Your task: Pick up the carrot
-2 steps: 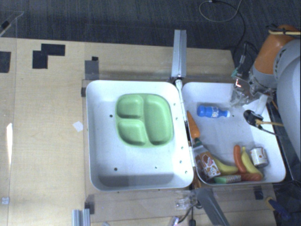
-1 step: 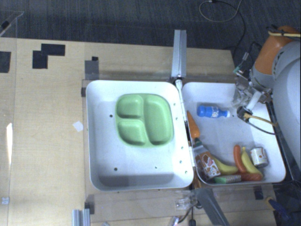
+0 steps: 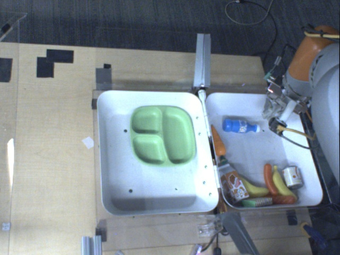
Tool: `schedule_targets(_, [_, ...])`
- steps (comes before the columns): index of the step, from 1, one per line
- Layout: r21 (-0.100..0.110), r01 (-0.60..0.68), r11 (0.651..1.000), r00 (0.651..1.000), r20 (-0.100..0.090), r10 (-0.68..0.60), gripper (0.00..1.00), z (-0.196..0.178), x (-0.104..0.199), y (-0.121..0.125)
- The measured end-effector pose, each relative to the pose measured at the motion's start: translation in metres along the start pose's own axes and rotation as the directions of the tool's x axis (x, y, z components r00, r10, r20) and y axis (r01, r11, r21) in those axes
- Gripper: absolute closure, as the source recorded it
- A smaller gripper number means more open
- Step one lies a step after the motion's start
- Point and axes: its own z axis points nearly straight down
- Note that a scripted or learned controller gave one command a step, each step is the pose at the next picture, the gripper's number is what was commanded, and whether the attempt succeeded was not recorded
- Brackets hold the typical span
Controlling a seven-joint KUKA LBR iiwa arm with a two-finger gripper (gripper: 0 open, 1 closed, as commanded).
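The carrot (image 3: 217,144) lies against the right bin's (image 3: 303,198) left wall, left of the bottle (image 3: 240,126).

carrot (image 3: 218,143) at right bin's (image 3: 255,101) left wall | claw (image 3: 274,113) near blue bottle (image 3: 240,126) | green tray (image 3: 162,134) in left bin (image 3: 114,195)

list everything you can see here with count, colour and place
bins: 2, white, side by side on the bench
divided tray: 1, green, in the left bin
carrot: 1, orange, right bin, along its left wall
bottle: 1, blue, right bin, far part, lying down
snack box: 1, brown, right bin, near left corner
banana: 1, yellow, right bin, near edge
can: 1, silver, right bin, near right corner
arm: 1, grey with orange band, right side
gripper: 1, over the right bin's far right part
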Motion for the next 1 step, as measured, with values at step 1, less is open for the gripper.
schedule_targets(1, [0.003, -0.081, 0.997, 0.997, 0.0, 0.081, 1.0, 0.0109, -0.0045, 0.0003])
